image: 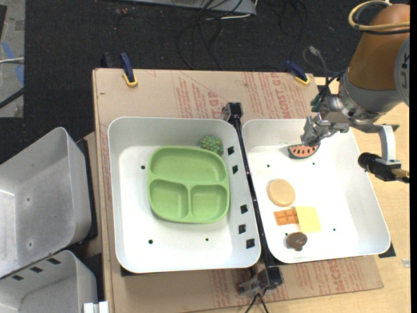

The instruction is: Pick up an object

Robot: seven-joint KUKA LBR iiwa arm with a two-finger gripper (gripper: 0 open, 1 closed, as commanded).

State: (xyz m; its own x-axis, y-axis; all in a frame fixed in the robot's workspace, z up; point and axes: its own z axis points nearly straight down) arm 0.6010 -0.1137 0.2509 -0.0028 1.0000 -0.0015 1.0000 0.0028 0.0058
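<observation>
In the right bin [352, 175] a watermelon slice [302, 152], red with a green rind, lies near the far wall. My gripper [313, 135] hangs just above and to the right of it, fingertips close to the slice. Nearer the front lie a round tan cookie [281, 192], an orange cracker [285, 216], a yellow square [309, 219] and a brown chocolate piece [296, 241]. The left bin [130, 175] holds a green divided plate [189, 184] and a green bumpy ball [211, 143] at the plate's far right corner.
The two bins meet at a black-clipped divider [244, 175]. Blue and yellow clamps [128, 69] hold the cardboard base at its far edge. Spare white bins [39, 194] stand off the bench at the left.
</observation>
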